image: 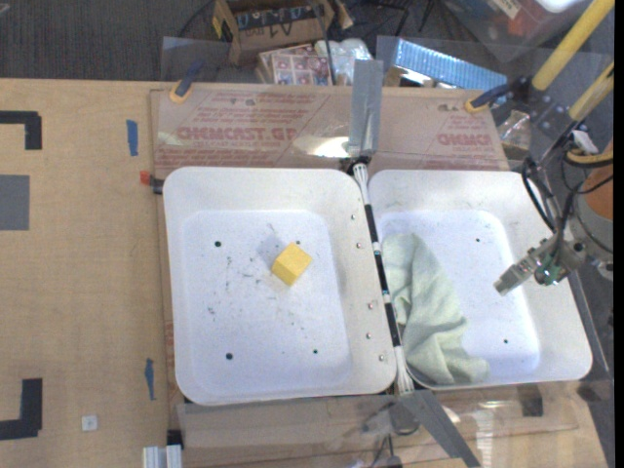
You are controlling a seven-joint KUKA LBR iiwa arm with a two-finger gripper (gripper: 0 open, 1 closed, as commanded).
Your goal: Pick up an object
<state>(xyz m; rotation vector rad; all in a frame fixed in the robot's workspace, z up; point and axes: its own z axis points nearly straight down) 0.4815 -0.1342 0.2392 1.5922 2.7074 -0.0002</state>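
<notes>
Fingers of the gripper (511,281) are too small and blurred to read, so I cannot tell whether they stand apart or together. Nothing shows between them. The gripper hangs over the right side of the right bin (458,195), its tip pointing left and slightly down towards the bin floor, with the arm's wrist just behind it at the bin's right rim. Whether the tip touches the floor cannot be told. It is well apart from the cloth (429,310).

Two white bins sit side by side, touching along their inner rims. The left bin (195,203) holds one block (291,264), yellow, lying near the middle of the floor, a little above and right of centre, turned cornerwise. Dark specks and smudges dot the floor around it. The right bin holds one cloth, pale green-white, crumpled along the left wall and running down to the near left corner, where it bunches up against the rim.

Each bin floor shows a few small dark holes. One grey strip (365,105) rises behind the seam between the bins, against a clear sheet with red lettering. Beyond the bench lies a cardboard box (273,18).
</notes>
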